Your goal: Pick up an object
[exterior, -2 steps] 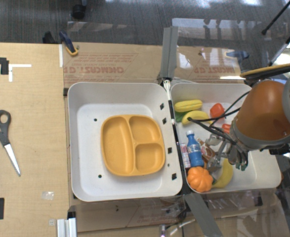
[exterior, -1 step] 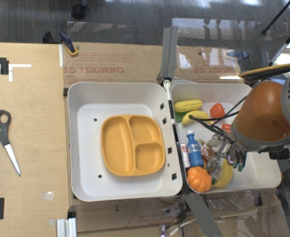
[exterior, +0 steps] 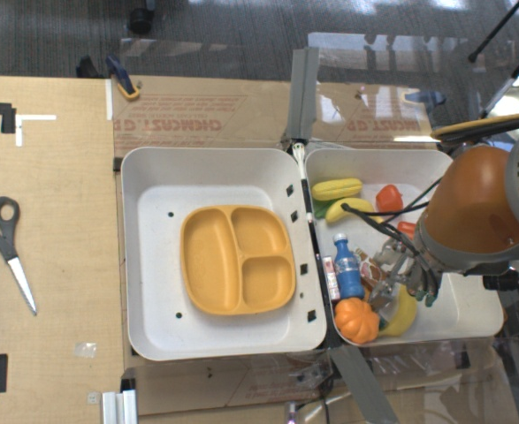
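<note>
Pincer [exterior: 399, 283] low in right bin [exterior: 471, 321], grip state: we cannot tell. Pumpkin [exterior: 358, 321], bottle [exterior: 347, 270], banana [exterior: 402, 314] crowd right beside it. Our risk: clutter jams pincer, nudged pieces slip, empty grab.

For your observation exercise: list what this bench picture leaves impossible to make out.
- Gripper: finger state lost in clutter, camera view.
- Red item: mostly covered by the arm.
- Bottle: label too small to read.
- Right bin: far side hidden under the arm.
</note>
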You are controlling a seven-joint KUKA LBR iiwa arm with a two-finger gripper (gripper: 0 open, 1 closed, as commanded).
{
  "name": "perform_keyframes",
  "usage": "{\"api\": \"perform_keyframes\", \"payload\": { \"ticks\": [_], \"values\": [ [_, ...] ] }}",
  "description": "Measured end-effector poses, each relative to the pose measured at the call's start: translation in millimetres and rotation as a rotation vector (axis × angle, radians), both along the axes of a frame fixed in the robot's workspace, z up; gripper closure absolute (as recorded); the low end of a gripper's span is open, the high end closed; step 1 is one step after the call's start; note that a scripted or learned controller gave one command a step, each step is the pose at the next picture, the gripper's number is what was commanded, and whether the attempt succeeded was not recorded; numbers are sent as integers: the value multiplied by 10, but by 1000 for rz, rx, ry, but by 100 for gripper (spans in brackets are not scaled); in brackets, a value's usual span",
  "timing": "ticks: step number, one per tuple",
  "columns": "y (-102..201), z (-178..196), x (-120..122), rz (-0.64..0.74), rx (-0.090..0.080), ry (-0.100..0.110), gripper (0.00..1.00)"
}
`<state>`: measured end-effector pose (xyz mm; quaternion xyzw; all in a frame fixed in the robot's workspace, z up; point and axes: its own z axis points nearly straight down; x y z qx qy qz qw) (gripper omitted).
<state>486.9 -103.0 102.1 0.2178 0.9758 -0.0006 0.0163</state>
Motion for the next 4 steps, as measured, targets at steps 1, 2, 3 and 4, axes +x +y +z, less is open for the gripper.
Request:
{"api": "perform_keyframes", "payload": {
  "ticks": [1,2,3,4],
  "values": [
    [20,-3,-8,-52,-3,1,0],
    [11,-16,-28,-205,4,6,0],
    [31,-40,6,-322,4,4,0],
    [45,-64,154,-388,11,19,0]
  ]
}}
